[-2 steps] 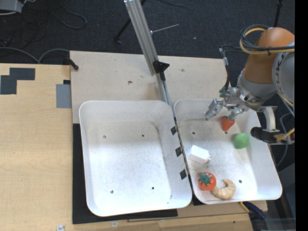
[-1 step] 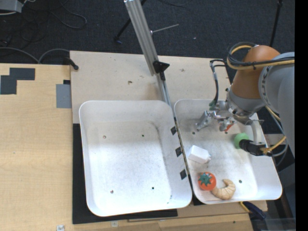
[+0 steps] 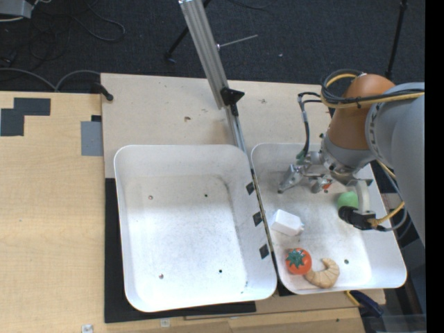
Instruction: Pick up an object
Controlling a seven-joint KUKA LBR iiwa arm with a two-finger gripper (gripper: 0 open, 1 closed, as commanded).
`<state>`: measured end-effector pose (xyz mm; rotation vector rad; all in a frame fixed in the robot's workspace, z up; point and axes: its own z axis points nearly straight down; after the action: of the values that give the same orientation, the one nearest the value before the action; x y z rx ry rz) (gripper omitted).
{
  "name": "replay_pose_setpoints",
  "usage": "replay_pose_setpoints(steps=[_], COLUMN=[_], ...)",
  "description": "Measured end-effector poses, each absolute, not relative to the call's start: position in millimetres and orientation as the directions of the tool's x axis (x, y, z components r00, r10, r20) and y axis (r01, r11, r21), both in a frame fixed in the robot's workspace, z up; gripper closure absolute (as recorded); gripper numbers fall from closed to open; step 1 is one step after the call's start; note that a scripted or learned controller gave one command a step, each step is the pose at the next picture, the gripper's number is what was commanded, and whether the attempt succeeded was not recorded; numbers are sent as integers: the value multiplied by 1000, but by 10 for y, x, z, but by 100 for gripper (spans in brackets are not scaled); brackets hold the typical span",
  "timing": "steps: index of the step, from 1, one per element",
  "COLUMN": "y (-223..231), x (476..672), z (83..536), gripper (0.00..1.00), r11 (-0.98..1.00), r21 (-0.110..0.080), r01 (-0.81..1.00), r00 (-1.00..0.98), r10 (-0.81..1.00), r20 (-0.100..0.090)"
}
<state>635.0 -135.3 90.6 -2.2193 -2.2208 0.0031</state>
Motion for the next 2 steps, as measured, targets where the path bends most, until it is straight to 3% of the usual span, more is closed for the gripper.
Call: replay_pose_setpoints(steps=[1, 2], y=[-1361, -1425], x=[6349, 6441], z=[1010, 1575], gripper=[100, 100], r11=[0, 0], r21=[-3, 4], r01=[1000, 1000], r00=[0, 0], r10=[1000, 1000], r20=[0, -1])
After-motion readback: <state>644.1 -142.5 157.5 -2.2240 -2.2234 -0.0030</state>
